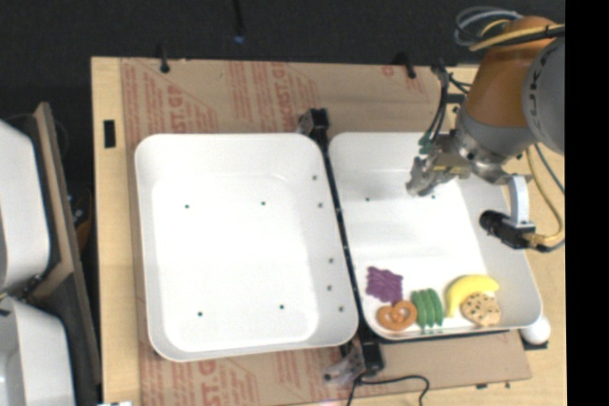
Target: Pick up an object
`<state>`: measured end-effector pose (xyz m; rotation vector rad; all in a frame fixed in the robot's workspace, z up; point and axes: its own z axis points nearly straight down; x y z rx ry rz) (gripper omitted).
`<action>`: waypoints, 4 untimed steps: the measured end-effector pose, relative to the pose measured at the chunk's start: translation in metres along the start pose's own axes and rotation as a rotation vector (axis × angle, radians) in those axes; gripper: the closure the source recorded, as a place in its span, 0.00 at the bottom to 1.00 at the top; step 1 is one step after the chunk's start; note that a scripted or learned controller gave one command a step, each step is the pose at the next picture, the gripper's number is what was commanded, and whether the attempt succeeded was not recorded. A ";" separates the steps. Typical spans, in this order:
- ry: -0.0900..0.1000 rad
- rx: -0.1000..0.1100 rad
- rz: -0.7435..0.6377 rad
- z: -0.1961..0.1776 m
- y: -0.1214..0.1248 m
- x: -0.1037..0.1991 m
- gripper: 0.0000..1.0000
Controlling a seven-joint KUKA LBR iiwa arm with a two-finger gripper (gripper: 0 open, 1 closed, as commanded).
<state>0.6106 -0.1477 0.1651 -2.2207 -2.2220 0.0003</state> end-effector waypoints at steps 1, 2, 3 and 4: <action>0.000 0.003 0.001 0.053 0.024 0.003 1.00; 0.000 -0.003 0.002 0.039 0.025 0.002 1.00; 0.000 -0.003 0.004 0.029 0.025 0.001 1.00; 0.000 0.002 0.000 0.066 0.078 0.010 1.00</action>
